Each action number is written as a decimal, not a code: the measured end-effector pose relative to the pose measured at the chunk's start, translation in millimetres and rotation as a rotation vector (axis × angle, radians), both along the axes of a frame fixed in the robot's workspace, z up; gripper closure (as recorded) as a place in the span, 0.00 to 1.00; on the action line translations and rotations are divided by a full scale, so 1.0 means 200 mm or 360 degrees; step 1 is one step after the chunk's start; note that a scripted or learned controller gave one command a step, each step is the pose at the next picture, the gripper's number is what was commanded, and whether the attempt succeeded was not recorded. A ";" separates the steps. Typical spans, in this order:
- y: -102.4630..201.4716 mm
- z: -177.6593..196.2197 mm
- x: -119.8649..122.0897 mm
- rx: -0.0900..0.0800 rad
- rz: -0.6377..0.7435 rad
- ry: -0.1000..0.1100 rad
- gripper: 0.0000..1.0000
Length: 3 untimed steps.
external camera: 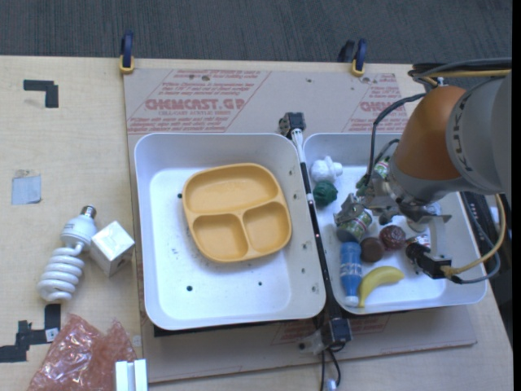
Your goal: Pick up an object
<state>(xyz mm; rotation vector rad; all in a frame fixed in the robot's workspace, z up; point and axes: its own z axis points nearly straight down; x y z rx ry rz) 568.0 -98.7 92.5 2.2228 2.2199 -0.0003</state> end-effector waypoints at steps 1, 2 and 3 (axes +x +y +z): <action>0.00 0.05 0.01 -0.0001 -0.0002 -0.0004 1.00; -0.31 0.63 0.38 -0.0002 0.0004 -0.0002 1.00; -0.30 0.63 0.38 -0.0002 0.0004 -0.0001 0.00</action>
